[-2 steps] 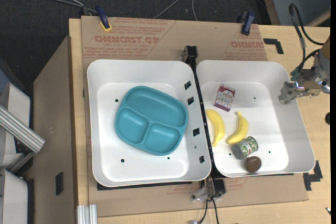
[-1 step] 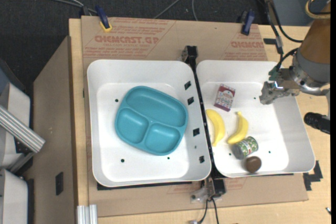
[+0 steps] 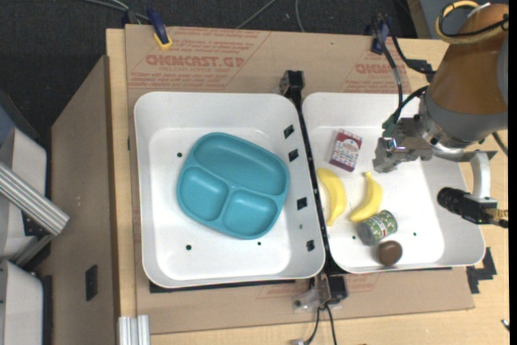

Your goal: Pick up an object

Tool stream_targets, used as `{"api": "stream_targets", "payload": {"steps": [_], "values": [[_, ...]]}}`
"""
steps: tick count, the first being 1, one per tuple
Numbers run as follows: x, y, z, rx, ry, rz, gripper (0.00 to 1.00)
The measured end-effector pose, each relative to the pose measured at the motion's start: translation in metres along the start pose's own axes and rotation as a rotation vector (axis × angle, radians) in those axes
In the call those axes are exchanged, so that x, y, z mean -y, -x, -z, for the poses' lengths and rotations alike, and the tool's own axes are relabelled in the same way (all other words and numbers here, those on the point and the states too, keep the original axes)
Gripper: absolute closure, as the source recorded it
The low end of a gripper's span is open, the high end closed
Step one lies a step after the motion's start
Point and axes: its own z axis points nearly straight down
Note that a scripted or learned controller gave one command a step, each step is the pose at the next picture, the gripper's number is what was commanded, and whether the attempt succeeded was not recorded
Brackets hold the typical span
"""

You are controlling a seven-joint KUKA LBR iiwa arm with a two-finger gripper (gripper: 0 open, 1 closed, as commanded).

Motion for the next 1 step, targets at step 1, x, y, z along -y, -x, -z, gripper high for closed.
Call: {"api": "stream_targets", "payload": {"steps": [1], "values": [[0.0052,-0.0539,0.0129,0.001,0.003,0.0,1.0]]}}
